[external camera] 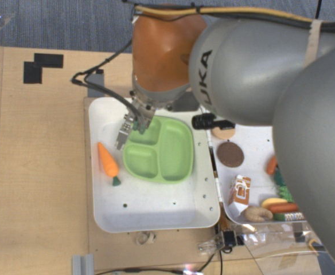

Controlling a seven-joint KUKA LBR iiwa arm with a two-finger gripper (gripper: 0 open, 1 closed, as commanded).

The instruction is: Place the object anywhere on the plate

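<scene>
A green divided plate (162, 150) lies in the left white bin (156, 213). An orange toy carrot (107, 160) with a green tip rests on the bin floor just left of the plate, not touching it. My gripper (132, 128) hangs over the plate's upper left corner, up and to the right of the carrot. Its two fingers (123, 135) stand apart, open, with nothing between them. The arm's orange band and grey body cover the bin's far edge and much of the right side.
The right bin (230, 211) holds a brown disc (230, 154), a round beige piece (223, 132), a small printed box (242, 189), a tan lump (258, 213) and a hot dog (282, 205). A black cable (101, 87) runs past the left bin's far corner.
</scene>
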